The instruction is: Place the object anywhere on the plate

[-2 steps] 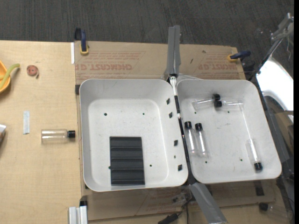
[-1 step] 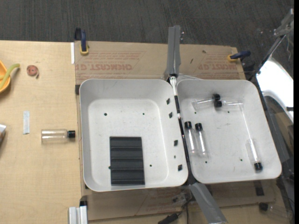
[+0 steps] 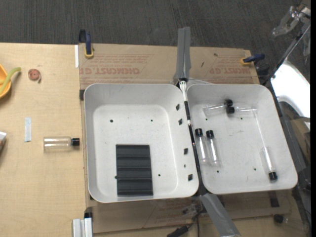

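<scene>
A black ribbed plate [image 3: 133,170] lies flat in the left bin [image 3: 98,102], near its front wall. Several clear vials with black caps lie in the right bin [image 3: 276,132]. Two of them [image 3: 206,147] rest side by side by the left wall, caps pointing away. Another two [image 3: 229,107] lie near the back with their caps meeting. A single vial [image 3: 268,163] lies near the right front corner, cap toward the front. All the vials rest loose on the bin floor.
On the wooden bench to the left lie another clear vial [image 3: 59,142], a small white strip [image 3: 27,130], a brown disc [image 3: 33,74] and an orange bowl [image 3: 2,83]. Clamps [image 3: 86,41] hold the cardboard behind the bins.
</scene>
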Robot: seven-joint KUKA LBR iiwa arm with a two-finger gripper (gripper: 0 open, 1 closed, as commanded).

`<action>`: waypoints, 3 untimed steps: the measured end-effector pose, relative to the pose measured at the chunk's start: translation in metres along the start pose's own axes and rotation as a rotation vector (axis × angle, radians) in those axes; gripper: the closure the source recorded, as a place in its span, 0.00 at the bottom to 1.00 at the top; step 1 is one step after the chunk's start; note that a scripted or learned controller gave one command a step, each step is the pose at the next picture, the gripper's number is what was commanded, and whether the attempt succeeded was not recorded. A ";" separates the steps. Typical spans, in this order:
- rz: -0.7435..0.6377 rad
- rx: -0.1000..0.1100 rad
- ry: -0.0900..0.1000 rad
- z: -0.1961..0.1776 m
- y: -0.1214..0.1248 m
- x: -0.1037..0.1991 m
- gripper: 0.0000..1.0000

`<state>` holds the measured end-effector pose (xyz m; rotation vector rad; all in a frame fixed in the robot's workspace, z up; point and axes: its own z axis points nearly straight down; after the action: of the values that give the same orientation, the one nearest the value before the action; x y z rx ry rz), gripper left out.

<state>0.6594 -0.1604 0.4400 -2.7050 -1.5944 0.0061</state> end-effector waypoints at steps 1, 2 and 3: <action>0.137 -0.001 0.000 0.000 0.012 -0.055 0.00; 0.274 0.000 0.001 0.000 0.011 -0.019 0.00; 0.396 0.001 0.000 0.000 -0.019 -0.076 0.00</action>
<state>0.6055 -0.2176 0.4403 -2.9662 -1.0310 0.0069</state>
